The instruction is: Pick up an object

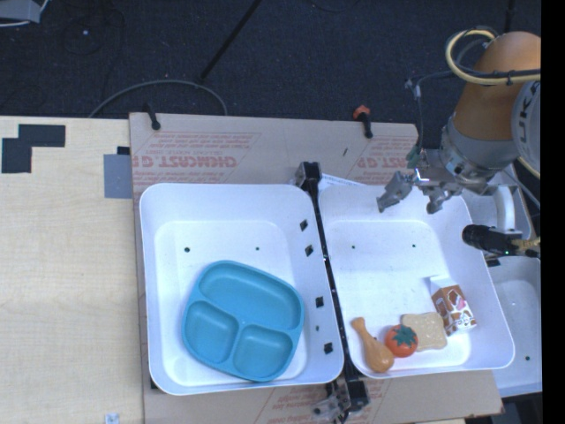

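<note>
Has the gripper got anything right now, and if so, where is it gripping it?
Nothing is held. The gripper hangs open over the right bin's far edge, with the toys lying at the bin's near end.

Left bin: white plastic, smooth, slightly glossy.
Right bin: the same smooth white plastic.
Divided plate: blue plastic, smooth, with a soft sheen.
Toy tomato: red-orange, shiny, looked like plastic.
Toy drumstick: tan, smooth, plastic-looking.
Toy bread slice: beige, matt.
Snack packet: printed, glossy wrapper.
Bench top: pale wood, matt.
Cardboard sheet: brown, matt, printed.
Gripper: grey metal, dull.
</note>
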